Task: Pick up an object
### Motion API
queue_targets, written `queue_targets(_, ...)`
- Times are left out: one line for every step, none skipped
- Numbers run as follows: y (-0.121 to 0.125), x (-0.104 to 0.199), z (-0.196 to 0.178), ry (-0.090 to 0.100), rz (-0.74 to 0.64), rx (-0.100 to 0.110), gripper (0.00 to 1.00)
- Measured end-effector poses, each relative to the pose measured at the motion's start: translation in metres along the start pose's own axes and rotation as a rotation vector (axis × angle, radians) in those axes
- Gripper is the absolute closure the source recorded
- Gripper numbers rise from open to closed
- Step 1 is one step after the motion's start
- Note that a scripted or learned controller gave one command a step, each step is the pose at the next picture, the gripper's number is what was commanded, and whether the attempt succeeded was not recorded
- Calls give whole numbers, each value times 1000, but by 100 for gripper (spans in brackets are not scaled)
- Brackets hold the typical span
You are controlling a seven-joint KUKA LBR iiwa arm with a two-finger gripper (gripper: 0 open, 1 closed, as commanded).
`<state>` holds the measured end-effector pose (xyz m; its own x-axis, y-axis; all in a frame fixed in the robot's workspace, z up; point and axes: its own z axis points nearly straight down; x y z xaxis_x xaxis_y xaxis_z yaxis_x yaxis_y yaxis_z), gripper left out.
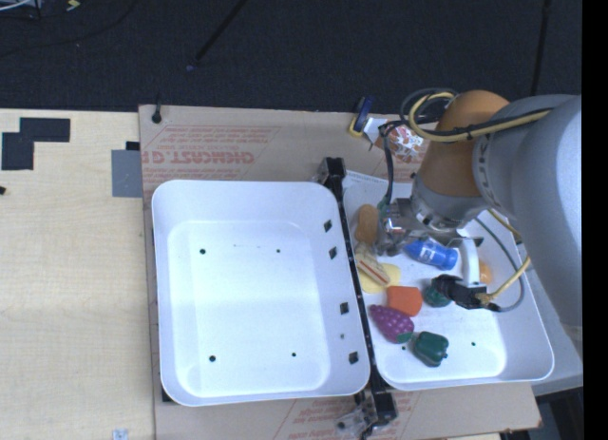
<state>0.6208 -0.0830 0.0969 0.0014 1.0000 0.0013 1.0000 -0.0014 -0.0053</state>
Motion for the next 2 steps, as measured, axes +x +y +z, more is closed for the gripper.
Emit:
queue_targets(-1,-1,-9,1,2,2,100)
queue_targets(12,-6,7,-1,-3,-3,100)
